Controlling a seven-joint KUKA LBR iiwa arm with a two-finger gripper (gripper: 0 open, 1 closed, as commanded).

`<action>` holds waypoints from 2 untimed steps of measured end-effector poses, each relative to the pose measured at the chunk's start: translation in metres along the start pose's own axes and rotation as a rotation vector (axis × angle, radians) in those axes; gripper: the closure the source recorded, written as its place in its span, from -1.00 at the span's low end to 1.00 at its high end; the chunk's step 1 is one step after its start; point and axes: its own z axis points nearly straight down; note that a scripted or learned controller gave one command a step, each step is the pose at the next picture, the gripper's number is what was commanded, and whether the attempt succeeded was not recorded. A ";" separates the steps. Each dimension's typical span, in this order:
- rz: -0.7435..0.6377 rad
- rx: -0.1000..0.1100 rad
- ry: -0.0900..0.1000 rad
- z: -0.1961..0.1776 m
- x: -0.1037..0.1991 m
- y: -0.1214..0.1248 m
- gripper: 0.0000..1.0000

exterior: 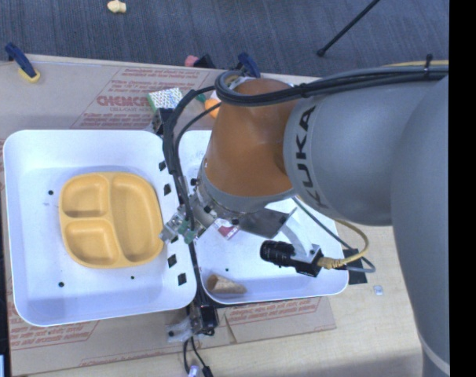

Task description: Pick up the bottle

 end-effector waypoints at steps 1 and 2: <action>-0.395 -0.002 -0.004 -0.015 0.023 0.020 1.00; -0.589 -0.003 -0.005 -0.040 0.065 0.055 1.00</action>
